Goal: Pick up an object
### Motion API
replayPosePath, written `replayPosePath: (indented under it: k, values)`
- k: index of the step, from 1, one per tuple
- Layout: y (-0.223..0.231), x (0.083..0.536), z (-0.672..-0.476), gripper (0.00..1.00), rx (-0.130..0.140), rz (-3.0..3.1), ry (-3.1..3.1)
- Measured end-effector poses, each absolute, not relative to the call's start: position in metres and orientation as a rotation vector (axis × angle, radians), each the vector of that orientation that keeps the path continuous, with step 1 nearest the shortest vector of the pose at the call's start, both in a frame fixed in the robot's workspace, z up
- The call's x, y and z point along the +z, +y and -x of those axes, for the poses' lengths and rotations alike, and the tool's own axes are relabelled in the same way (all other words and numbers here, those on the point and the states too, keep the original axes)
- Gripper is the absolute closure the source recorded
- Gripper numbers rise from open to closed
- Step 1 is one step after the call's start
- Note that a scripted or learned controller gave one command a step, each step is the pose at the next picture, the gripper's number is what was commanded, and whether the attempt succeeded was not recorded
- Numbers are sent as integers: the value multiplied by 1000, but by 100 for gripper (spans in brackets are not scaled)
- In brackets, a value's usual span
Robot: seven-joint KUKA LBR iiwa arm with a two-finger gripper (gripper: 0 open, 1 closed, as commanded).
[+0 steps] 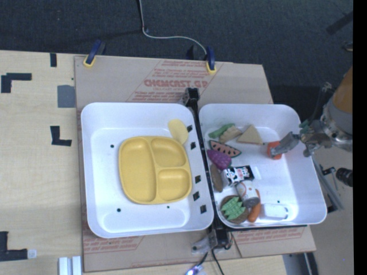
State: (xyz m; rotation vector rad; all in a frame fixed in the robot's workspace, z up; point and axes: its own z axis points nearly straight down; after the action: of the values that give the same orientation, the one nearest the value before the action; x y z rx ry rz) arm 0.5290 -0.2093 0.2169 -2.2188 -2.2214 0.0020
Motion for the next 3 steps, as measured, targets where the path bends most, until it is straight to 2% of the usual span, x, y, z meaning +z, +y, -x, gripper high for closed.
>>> replayPosePath:
  k: [1,2,3]
  values:
    - [-182,104,-498,0,-1,2222,-2224]
    - [-180,84,-534,0,2,2218,-2222]
    - [-211,85,-585,0,-1,2220,-2226]
